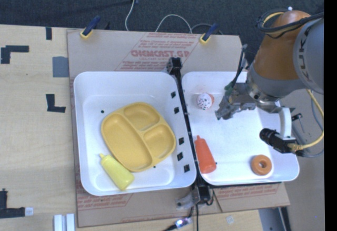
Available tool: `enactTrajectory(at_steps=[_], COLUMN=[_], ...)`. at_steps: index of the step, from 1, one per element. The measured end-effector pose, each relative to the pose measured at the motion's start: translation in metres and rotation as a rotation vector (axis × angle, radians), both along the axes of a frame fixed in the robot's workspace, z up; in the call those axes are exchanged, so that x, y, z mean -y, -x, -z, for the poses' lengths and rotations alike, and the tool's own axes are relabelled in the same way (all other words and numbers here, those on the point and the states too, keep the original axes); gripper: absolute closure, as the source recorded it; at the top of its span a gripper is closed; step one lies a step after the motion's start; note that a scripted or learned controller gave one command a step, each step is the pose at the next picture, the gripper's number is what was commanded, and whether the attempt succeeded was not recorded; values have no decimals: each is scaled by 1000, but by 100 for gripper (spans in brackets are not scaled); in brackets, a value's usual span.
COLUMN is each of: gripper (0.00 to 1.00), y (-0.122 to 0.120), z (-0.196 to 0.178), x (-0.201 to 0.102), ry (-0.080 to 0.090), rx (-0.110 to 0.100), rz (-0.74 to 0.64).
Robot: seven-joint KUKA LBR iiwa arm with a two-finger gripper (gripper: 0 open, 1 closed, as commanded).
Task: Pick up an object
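The gripper (225, 110) is hovering just beside the small speckled ball (204, 101), grasping nothing; whether it is released or clenched is unclear. Descending off-centre, it is risking nudging the ball away.

The scene is lit evenly and brightly from above. The white bins (84, 119) are rendered very bright, almost washed out along the rims. Only soft, short shadows are seen beside the yellow tray (138, 135). The dark floor behind the bins is rendered dim. Slight softness is noticed overall.
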State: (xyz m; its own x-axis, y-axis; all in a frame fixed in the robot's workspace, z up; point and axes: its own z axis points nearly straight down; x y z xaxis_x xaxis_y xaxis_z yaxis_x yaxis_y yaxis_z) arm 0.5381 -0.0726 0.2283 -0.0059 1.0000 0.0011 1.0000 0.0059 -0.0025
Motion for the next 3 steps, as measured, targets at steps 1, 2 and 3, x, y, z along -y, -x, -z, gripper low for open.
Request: enactTrajectory(at_steps=[1, 2, 3], gripper=[100, 100, 100], y=[-5, -19, -32], z=[-6, -6, 4], x=[-49, -112, -156], ry=[0, -1, 1], rx=[2, 1, 0], rz=[-1, -3, 0])
